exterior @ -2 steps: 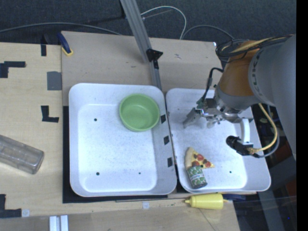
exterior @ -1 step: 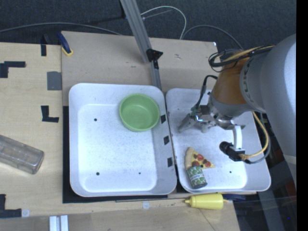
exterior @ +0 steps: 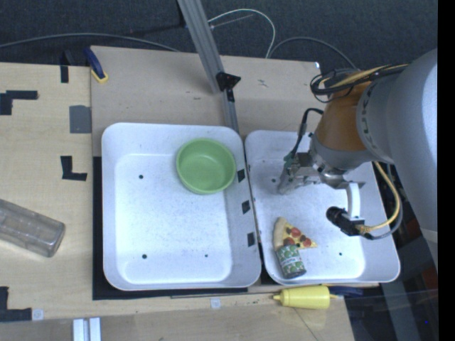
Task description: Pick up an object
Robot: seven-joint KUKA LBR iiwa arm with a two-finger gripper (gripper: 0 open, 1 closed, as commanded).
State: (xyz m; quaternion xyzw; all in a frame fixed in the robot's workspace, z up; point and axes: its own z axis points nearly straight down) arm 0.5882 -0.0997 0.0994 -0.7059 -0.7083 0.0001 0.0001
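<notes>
A green bowl (exterior: pixel 206 165) rests in the back right part of the left bin (exterior: pixel 135 212). In the right bin (exterior: pixel 334 261) a pizza slice toy (exterior: pixel 291 234) lies near the front, with a small green can (exterior: pixel 291 260) touching its near edge. My gripper (exterior: pixel 286 180) hangs low over the back left area of the right bin, well behind the pizza slice. I see nothing between its fingers, and their spread is too small and shadowed to judge.
A yellow mustard bottle (exterior: pixel 307 297) lies on the bench just in front of the right bin. A clear plastic cup (exterior: pixel 28 227) lies on the table at far left. A metal pole (exterior: pixel 206 41) slants down to the bins' back edge. Cables loop behind the arm.
</notes>
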